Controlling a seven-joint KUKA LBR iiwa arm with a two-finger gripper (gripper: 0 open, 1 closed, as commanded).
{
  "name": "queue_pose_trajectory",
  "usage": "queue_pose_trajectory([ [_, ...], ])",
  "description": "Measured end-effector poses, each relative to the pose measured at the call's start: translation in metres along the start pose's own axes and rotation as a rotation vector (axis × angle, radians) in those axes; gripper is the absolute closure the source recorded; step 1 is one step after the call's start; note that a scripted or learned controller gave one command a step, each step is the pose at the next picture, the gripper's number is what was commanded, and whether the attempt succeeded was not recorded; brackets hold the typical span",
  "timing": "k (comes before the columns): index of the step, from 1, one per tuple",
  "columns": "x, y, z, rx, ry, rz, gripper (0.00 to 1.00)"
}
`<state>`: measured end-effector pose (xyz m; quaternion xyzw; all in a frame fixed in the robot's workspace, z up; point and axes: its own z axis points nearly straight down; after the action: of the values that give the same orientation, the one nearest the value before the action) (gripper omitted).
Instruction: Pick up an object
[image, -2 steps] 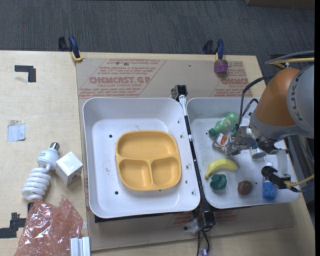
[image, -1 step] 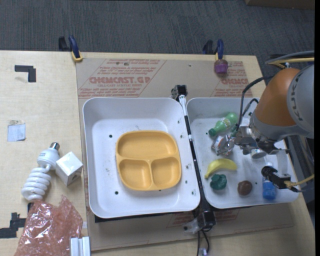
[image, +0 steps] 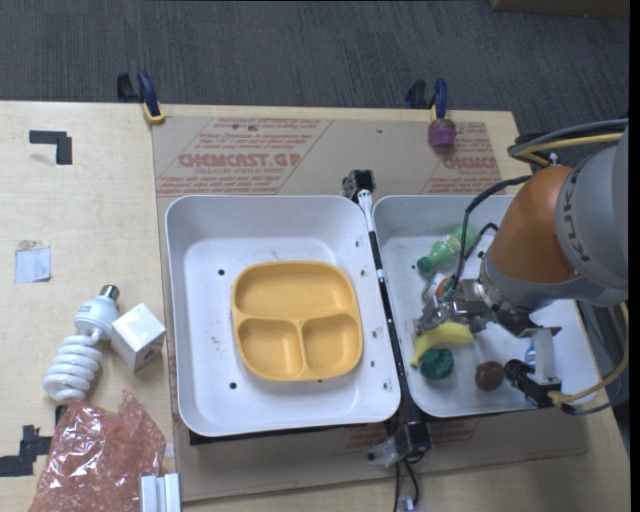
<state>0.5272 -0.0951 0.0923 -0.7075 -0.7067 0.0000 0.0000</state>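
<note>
My gripper is down in the right bin, low among the objects near its left-middle. A yellow banana-shaped piece lies right under it, touching or almost touching the fingers. A dark green round object sits just below the banana, and a brown ball lies to its right. A light green bottle-like object lies further up in the bin. The arm hides much of the bin's right side. Nothing shows clearly gripped between the fingers.
The left bin holds a yellow three-compartment tray. Outside, on the bench at left, lie a spiral light bulb, a white cube and a crumpled pink plastic bag. A purple object sits beyond the right bin.
</note>
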Motion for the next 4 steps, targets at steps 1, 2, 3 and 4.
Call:
queue_pose_trajectory([
  [1,-0.001,0.001,-0.01,-0.002,-0.001,0.001,1.0],
  [2,-0.001,0.001,-0.01,-0.002,-0.001,0.001,0.0],
  [3,-0.002,-0.026,0.0,0.0,0.0,0.0,0.0],
  [4,-0.003,-0.024,-0.01,-0.003,-0.001,0.001,1.0],
])
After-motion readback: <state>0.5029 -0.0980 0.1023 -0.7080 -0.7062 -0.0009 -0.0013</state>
